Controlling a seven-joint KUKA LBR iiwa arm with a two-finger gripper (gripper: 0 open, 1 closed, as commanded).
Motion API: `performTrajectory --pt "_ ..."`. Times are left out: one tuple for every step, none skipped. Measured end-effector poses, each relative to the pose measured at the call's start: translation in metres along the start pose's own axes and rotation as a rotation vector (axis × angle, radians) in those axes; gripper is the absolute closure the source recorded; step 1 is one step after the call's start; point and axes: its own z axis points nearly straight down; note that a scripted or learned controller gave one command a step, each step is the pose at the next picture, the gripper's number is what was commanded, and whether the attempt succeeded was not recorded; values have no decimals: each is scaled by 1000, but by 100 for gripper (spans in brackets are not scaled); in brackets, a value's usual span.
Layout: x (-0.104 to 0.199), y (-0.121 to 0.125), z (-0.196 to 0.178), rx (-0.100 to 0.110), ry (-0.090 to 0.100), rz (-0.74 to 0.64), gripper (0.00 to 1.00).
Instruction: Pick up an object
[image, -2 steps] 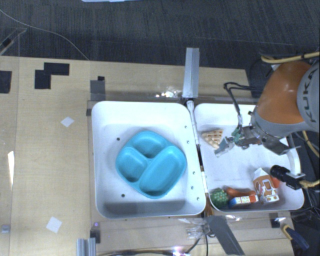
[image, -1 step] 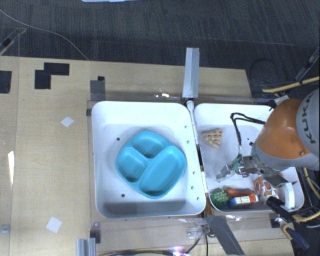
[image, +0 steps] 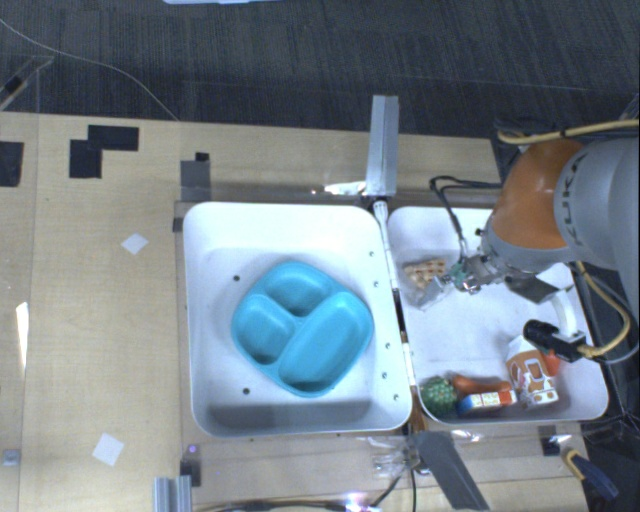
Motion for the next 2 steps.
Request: performTrajectory --pt "-7 40 2 4 3 -185 0" --pt "-8 41 -9 1 1 -186 100"
